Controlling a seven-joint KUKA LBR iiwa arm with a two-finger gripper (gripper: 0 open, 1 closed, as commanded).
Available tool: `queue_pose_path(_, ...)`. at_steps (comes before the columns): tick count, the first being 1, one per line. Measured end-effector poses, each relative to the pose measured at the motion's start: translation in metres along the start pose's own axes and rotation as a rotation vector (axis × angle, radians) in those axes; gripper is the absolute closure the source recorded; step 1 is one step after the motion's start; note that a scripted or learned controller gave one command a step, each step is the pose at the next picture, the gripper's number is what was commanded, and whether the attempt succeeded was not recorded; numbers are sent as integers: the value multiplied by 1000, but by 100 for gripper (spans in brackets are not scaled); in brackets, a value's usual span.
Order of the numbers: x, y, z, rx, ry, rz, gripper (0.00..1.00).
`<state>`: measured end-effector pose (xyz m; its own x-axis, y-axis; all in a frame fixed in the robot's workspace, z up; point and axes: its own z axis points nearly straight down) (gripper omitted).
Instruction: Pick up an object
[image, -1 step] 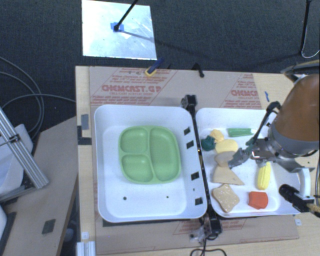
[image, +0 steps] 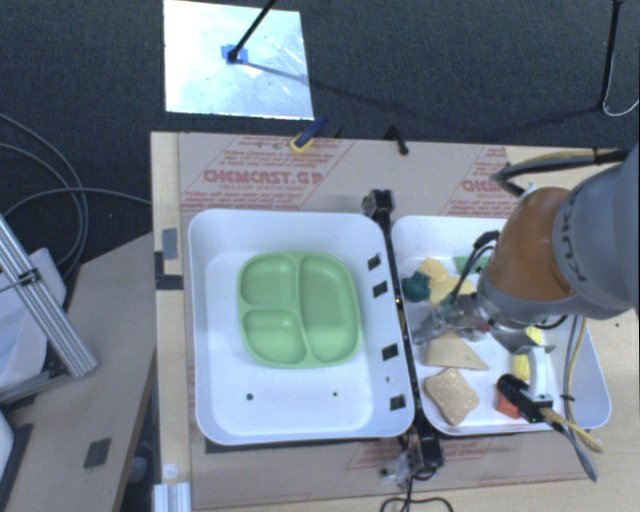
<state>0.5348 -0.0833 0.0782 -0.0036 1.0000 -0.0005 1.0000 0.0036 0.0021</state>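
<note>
The right bin (image: 597, 400) holds several small items. A tan wedge-shaped slice (image: 456, 353) lies near its left wall, with a tan bread-like piece (image: 452, 396) in front of it. Farther back are a yellow chunk (image: 433, 270) and a teal object (image: 415, 290). A small red-orange thing (image: 506, 405) lies toward the front. My gripper (image: 437, 325) hangs low in this bin, just behind the tan wedge and in front of the teal object. The grey wrist and orange band cover the bin's middle.
The left bin (image: 215, 300) holds a green divided plate (image: 298, 308). A black-clipped divider (image: 393, 310) runs between the bins. Cardboard lies under both bins, and a shiny sheet (image: 238, 60) lies on the dark floor behind.
</note>
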Motion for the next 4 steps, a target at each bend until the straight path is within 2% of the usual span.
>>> queue_pose_path(1, 66, -19, -112, -7, 3, -7, 0)
queue_pose_path(2, 99, -48, -106, 3, 2, -3, 0)
queue_pose_path(3, 97, -46, -117, -2, 2, 0, 100)
queue_pose_path(4, 141, -46, -174, -5, 3, -6, 100)
